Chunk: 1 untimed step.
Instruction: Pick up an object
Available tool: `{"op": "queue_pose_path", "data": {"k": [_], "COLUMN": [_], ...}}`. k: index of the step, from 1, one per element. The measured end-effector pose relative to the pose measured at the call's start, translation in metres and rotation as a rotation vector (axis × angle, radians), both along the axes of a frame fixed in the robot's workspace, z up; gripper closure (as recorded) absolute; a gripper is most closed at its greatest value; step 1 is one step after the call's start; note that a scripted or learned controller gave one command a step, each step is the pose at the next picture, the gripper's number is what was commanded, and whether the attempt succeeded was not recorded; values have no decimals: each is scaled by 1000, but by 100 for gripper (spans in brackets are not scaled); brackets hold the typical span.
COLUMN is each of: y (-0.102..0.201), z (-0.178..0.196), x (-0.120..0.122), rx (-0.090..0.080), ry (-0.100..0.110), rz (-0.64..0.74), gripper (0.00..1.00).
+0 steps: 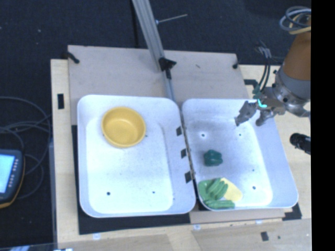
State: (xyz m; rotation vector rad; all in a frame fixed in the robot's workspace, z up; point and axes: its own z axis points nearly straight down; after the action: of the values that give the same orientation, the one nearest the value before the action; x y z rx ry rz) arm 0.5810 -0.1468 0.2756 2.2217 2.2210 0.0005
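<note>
The end effector (252, 114) hangs over the far corner of the right bin (277, 163), its two fingers spread apart with nothing between them; the dark green object (212, 158) lies nearer the camera and to the left of the end effector, on the bin floor, well apart from it; it looks compact, with no clear long axis. Nearer the camera from the green object, at the bin's front wall, a pile of light green pieces (213, 191) rests against a yellow piece (232, 191); these are the farther choice. To the green object's left stands the divider between bins; beyond it, in the left bin (131, 192), sits a yellow bowl (123, 126). Nothing appears to block a diagonal descent toward the green object.
</note>
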Motion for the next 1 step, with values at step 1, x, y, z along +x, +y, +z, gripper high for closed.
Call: {"op": "queue_pose_path", "data": {"k": [1], "y": [0], "z": [0], "x": [0], "rx": [0], "ry": [-1], "rz": [0], "gripper": [0]}}
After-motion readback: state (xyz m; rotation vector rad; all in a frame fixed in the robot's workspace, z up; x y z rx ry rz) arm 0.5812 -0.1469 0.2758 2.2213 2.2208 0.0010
